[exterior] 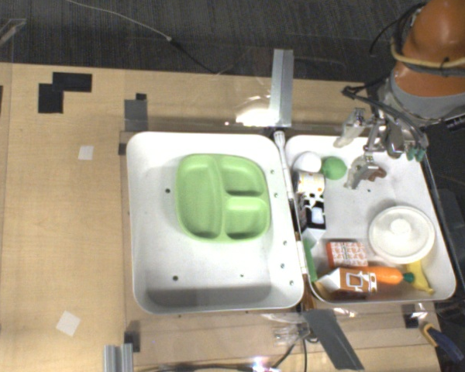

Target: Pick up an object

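Holding a green tray (pixel 221 196), left bin (pixel 151 231); right bin (pixel 442 273) crowded.

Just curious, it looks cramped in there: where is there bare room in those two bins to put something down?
Left bin: bare floor rings the green tray, widest along the front. Right bin: a patch between the gripper and white bowl; its front and left edge are crowded.

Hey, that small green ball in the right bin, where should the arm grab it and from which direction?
Take the green ball across its middle, coming straight down from above. It is round, so no side is better by shape, but a white ball sits close on its left, so the fingers probably fit best front and back of it. The tool hangs just to its right above the right bin.
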